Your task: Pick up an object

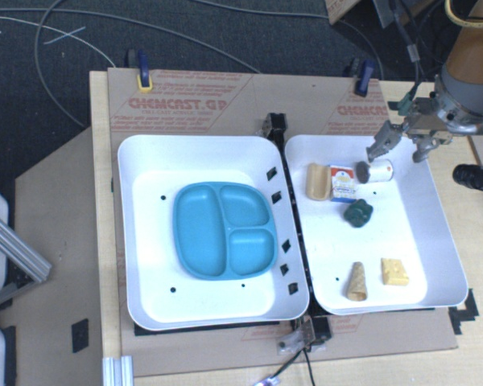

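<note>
Nothing was picked up yet: the gripper (402, 145) hung with its fingers spread and empty over the right bin's (447, 240) far edge, beside the small white cylinder (381, 170) lying there.

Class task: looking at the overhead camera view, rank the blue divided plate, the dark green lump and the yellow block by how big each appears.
1. Blue divided plate, by far the largest.
2. Yellow block and dark green lump look about alike, so I leave them unranked.

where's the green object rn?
In the right bin, upper middle: the dark green object lies just below the small carton, left of and below the gripper.
</note>
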Action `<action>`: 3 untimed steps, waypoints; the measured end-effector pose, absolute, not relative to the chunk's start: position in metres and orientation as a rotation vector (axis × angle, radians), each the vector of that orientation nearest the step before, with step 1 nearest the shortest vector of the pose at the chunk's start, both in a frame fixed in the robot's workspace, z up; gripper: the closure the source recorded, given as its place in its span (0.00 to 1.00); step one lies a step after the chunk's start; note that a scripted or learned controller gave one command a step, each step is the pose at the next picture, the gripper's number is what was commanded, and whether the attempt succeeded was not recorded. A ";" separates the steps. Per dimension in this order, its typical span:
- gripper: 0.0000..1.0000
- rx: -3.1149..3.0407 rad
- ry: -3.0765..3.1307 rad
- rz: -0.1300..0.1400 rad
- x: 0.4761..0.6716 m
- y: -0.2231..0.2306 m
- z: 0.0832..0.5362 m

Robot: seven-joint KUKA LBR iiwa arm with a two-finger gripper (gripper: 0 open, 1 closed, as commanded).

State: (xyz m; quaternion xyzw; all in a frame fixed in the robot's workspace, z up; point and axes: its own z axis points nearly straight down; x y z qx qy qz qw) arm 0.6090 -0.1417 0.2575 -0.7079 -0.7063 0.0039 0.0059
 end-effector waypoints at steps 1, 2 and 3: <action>0.00 -2.220 -2.221 0.000 0.611 -0.141 0.265; 0.00 -2.215 -2.218 0.006 0.617 -0.136 0.205; 0.00 -2.218 -2.215 0.006 0.615 -0.146 0.151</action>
